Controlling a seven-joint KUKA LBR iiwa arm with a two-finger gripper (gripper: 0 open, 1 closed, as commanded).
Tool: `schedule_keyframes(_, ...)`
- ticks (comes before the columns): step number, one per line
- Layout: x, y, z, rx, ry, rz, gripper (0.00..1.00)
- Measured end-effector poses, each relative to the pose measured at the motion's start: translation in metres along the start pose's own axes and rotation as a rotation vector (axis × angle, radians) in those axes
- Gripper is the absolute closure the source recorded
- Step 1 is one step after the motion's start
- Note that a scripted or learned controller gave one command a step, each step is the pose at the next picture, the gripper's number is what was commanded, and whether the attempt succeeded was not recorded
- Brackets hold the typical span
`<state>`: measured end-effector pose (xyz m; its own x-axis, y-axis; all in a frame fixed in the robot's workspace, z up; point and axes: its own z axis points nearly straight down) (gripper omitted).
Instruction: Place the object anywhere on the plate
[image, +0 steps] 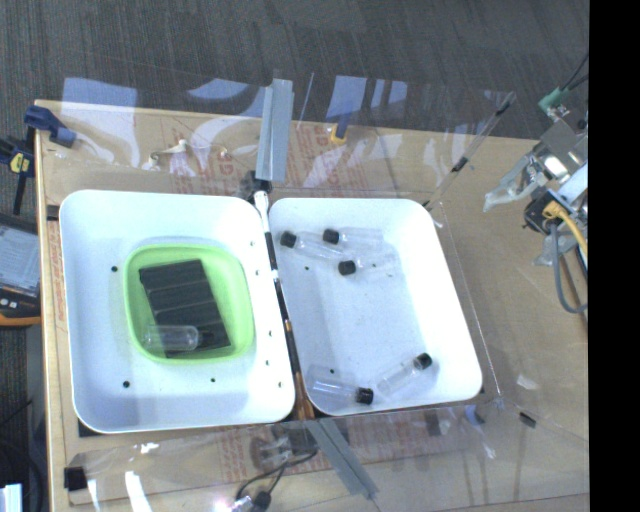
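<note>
Jaws at right; clear vial (172, 338) on green plate (134, 290).

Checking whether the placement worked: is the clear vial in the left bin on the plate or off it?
On it: the vial lies on its side inside the green plate's rim.

Place: a robotics lab or test cell.
Tabletop (520, 330): bare board under clear shielding panels.
Bins (90, 390): two white ones, side by side.
Vials (405, 375): clear, black-capped, in the right bin.
Cables (572, 270): far right.
Clamp (45, 122): blue, far-left corner.
</note>
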<state>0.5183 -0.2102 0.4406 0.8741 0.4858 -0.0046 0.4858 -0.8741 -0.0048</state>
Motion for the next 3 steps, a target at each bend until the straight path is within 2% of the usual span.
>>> schedule_keyframes(1,-0.004,-0.002,0.000,0.002,-0.001,0.125,0.00)
schedule_keyframes(2,-0.029,-0.016,0.000,0.002,0.000,0.280,0.00)
schedule_keyframes(3,-0.030,-0.017,0.000,0.004,-0.001,0.298,0.00)
